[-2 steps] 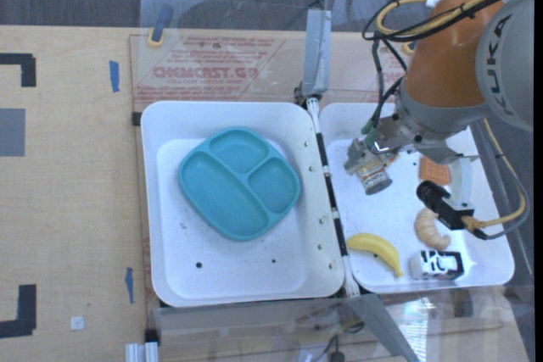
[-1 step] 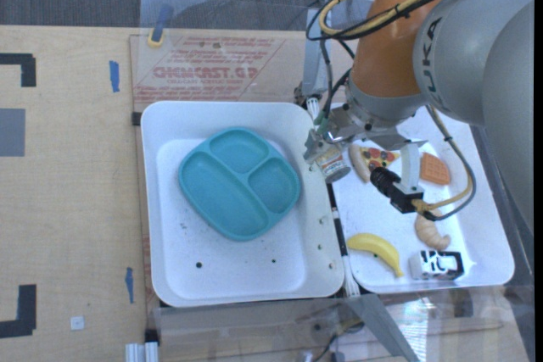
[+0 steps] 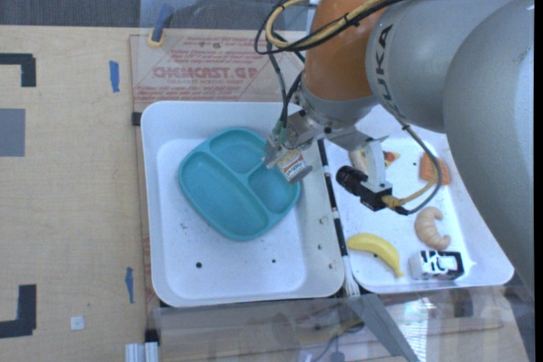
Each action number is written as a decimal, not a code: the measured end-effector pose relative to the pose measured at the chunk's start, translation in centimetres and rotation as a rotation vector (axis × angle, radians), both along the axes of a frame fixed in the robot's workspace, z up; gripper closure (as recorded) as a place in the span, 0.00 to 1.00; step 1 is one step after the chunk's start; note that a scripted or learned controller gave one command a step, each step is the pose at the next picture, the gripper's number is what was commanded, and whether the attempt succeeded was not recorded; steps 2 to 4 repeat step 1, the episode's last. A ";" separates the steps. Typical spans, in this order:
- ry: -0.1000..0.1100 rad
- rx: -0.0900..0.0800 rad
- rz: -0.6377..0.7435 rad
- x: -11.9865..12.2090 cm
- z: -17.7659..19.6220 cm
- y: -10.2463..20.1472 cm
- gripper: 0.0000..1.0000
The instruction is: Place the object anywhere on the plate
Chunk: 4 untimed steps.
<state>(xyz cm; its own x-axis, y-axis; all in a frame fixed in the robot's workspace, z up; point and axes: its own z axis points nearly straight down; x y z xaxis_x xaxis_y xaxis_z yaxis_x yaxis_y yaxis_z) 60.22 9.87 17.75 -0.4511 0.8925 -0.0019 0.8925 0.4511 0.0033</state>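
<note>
Over plate (image 3: pixel 237 195) right rim: gripper (image 3: pixel 287 155); small object (image 3: pixel 293 169) beneath.

The arm (image 3: pixel 458 55) has a smooth, rounded grey casing, with part of the maker's name in dark capital letters near the wrist. An orange band (image 3: pixel 344 34), dome-shaped and glossy, sits just above the wrist. Yellow and black cables (image 3: pixel 284 13) loop around the band and run along the casing (bundled together). The gripper (image 3: pixel 287 150) is a small metallic assembly with blurred detail.
</note>
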 end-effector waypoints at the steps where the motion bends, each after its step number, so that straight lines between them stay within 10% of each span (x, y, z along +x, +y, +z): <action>1: 0.000 0.000 0.000 0.0 0.0 0.0 0.00; 4: 0.000 0.000 0.000 0.0 0.0 0.0 0.00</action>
